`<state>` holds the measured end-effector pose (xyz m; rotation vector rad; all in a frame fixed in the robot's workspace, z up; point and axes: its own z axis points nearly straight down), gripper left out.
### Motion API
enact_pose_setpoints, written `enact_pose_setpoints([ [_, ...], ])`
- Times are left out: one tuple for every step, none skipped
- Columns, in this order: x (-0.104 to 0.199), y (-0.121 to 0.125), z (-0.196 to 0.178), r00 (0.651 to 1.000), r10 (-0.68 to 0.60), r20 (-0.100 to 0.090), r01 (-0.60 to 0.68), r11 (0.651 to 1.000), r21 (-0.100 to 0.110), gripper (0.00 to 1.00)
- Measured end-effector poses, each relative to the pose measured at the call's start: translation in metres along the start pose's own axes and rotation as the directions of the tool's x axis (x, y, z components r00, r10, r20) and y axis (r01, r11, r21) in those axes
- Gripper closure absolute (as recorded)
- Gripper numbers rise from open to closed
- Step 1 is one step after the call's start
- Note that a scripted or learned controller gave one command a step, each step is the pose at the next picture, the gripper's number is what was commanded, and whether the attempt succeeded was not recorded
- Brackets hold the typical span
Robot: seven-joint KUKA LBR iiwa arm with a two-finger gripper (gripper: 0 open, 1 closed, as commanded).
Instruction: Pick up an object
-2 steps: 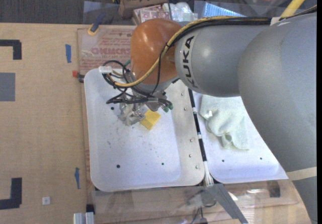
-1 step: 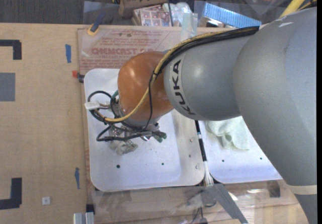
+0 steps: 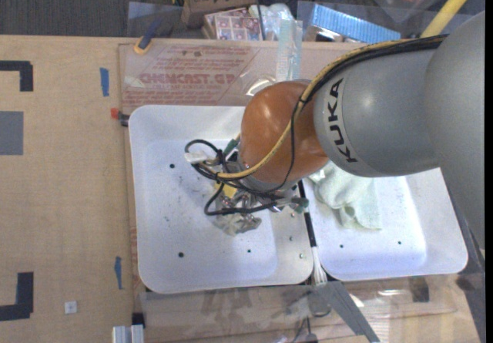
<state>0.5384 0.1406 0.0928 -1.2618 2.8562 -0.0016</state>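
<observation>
Two white bins sit on the worktop (image 3: pixel 62 203): the hand (image 3: pixel 240 214) hovers low in the left bin (image 3: pixel 162 179), grip state unclear; one pale cloth (image 3: pixel 350 195) lies in the right bin (image 3: pixel 416 241).

The arm (image 3: pixel 408 106) is a thick, smooth grey tube with "KUKA" printed in black capitals near its end. Beyond the lettering sits a rounded, glossy orange band (image 3: pixel 277 133). 1 yellow cable (image 3: pixel 286 150) and several black cables (image 3: pixel 202 150) run over the orange part to the wrist hardware.
</observation>
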Motion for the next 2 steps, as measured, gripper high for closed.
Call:
enact_pose_setpoints([
  [-0.088, 0.021, 0.001, 0.998, -0.057, 0.005, 0.057, 0.998, -0.001, 1.00],
  [-0.001, 0.065, -0.001, 0.990, 0.139, 0.001, -0.139, 0.990, -0.001, 1.00],
])
